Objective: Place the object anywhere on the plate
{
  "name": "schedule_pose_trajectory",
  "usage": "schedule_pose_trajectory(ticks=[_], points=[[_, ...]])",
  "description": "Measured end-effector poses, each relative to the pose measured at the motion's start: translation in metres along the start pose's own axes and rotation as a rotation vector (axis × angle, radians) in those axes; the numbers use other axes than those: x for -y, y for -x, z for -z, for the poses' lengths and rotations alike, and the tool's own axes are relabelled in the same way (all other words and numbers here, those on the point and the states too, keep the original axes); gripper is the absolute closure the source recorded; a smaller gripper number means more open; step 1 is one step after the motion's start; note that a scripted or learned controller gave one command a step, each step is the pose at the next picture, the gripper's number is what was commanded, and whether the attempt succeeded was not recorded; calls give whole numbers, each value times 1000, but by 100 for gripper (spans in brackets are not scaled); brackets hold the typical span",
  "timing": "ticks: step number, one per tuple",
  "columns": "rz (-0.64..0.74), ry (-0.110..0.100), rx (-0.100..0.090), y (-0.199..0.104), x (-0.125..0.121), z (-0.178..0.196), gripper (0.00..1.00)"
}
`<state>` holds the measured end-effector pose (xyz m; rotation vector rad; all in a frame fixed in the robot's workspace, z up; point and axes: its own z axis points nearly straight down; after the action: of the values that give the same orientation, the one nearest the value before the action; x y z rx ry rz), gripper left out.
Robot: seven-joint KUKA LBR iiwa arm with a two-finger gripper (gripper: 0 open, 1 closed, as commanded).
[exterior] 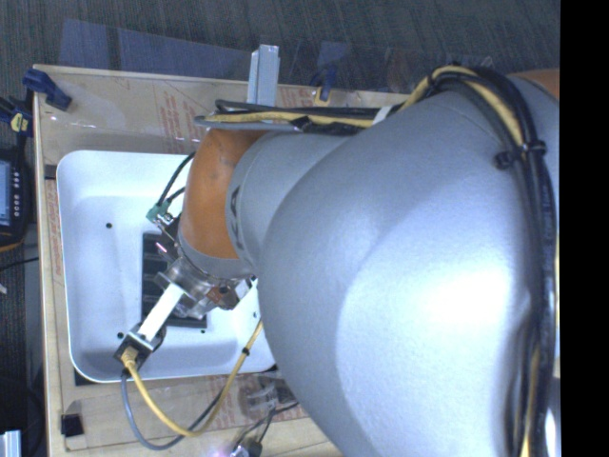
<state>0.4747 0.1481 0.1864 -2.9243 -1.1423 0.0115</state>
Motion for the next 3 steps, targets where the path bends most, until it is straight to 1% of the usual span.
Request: schedule_pose_trajectory(ticks=[1,2,3], points=[[160,2,-3,-27,0,31,100],[145,0,-2,-27,-79,25,100],[126,0,-1,49,-115,4,100]])
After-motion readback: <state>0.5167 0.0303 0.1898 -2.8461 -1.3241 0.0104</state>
